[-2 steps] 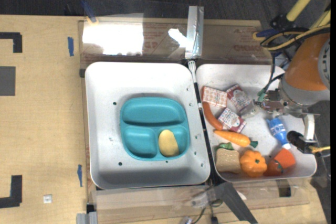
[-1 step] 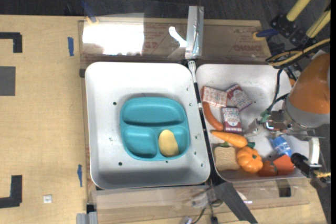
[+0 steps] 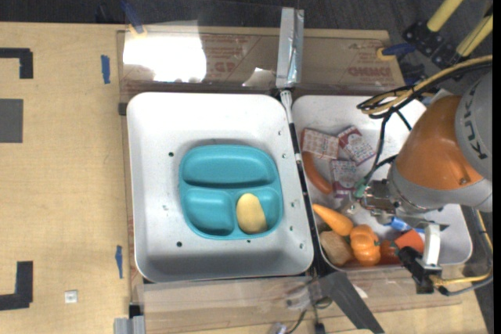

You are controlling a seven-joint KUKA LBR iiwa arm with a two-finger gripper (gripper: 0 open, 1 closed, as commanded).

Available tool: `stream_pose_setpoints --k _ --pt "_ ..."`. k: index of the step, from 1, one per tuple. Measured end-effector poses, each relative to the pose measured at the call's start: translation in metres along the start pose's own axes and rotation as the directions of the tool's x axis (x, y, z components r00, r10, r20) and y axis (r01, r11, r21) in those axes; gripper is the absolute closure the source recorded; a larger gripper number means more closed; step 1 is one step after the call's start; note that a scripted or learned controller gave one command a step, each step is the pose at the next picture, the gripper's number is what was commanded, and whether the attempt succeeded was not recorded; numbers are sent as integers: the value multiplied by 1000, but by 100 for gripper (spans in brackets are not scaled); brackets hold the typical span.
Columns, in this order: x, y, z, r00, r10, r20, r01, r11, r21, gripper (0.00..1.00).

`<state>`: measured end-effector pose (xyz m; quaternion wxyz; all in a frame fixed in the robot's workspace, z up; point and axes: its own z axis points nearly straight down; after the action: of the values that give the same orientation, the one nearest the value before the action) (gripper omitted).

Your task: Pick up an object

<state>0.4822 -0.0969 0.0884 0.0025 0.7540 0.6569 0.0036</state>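
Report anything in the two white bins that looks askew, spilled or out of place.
Nothing looks spilled or damaged. The pale yellow potato-shaped piece sits neatly in the lower right compartment of the teal divided tray. The right white bin is a jumble: an orange carrot, a small orange pumpkin and crumpled printed packets lie heaped together.

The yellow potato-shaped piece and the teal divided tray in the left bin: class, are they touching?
Touching. The camera view shows the yellow potato-shaped piece lying inside the lower right compartment of the teal divided tray, resting on its floor.

Glossy white plastic bins (image 3: 156, 192) hold a smooth turquoise plastic tray (image 3: 227, 168); the bench (image 3: 55, 192) looks like matt wood.
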Motion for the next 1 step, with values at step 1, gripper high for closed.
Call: stream_pose_setpoints --k 1 --pt "11 46 1 989 147 3 -147 989 2 0"
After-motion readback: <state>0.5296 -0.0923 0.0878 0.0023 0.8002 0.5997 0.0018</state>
